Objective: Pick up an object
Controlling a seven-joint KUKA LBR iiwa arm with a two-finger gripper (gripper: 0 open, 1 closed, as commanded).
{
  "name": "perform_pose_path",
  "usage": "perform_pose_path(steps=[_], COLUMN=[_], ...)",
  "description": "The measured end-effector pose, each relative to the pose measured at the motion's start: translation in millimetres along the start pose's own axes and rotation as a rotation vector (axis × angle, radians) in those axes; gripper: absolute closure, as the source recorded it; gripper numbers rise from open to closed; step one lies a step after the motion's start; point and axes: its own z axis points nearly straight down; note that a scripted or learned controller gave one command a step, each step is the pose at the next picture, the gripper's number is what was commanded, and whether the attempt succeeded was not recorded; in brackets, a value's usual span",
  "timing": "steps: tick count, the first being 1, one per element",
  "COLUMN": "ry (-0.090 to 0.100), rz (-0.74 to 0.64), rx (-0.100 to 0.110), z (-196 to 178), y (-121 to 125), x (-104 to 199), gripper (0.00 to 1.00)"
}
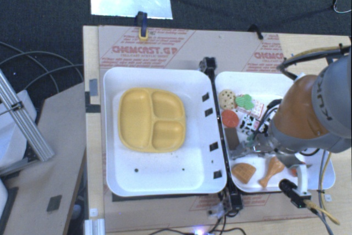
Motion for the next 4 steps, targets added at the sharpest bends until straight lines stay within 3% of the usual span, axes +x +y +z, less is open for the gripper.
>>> perform_pose_path(steps=[1, 4], ry=[0.0, 0.002], rz=[-0.004, -0.006], rx=[-0.005, -0.012], z=[-15, -46], y=[2, 4], x=[2, 2], gripper=[1.0, 1.0])
